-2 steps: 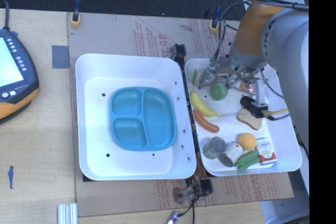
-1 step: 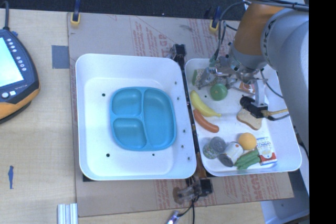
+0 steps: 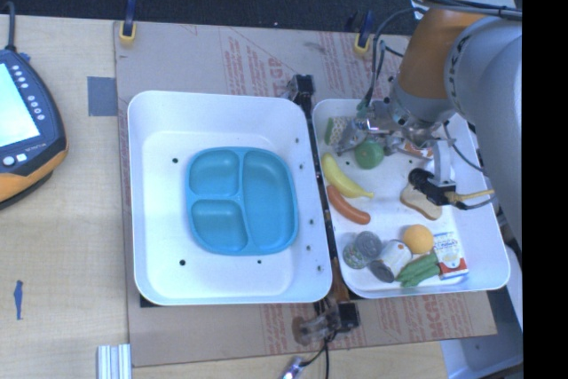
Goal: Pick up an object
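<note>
My gripper point(image 3: 373, 136) hangs over the back of the right bin point(image 3: 493, 266), with the grey arm and its orange band behind it on the right. A green round fruit point(image 3: 368, 156) lies directly below and in front of the gripper, very close to it; whether they touch is unclear. A yellow banana point(image 3: 344, 177) and a reddish sausage point(image 3: 348, 205) lie to the fruit's front left. Nothing shows between the gripper's tips.
The right bin's front holds a grey can point(image 3: 361, 249), an orange point(image 3: 417, 238), a green vegetable point(image 3: 417, 271) and a small red-and-white carton point(image 3: 448, 253). A small pale packet point(image 3: 337, 131) lies at the back left. A blue divided plate point(image 3: 241, 200) sits in the left bin point(image 3: 151, 191).
</note>
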You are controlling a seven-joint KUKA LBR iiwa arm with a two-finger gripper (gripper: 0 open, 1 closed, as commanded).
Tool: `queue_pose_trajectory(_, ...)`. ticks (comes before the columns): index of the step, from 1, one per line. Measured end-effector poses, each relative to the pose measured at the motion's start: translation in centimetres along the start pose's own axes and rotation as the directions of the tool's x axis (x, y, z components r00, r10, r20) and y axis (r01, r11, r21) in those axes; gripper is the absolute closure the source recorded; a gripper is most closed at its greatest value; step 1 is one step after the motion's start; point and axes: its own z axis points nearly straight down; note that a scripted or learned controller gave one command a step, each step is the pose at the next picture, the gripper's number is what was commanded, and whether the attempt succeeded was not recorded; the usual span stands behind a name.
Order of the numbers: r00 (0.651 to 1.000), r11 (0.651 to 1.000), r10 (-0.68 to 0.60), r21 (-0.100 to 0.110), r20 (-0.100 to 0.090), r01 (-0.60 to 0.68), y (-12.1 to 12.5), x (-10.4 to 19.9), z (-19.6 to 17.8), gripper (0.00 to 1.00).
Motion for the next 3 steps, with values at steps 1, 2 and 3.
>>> queue_pose_trajectory(1,1.0,1.0,0.001,0.0,0.001,-0.001,-1.5,0.5,0.0,0.0)
queue_pose_trajectory(2,1.0,1.0,0.0,0.001,0.001,0.0,-1.5,0.4,-1.0,1.0)
queue_pose_trajectory(3,1.0,1.0,-0.002,-0.004,-0.001,0.002,-6.2,5.5,-10.1,1.0)
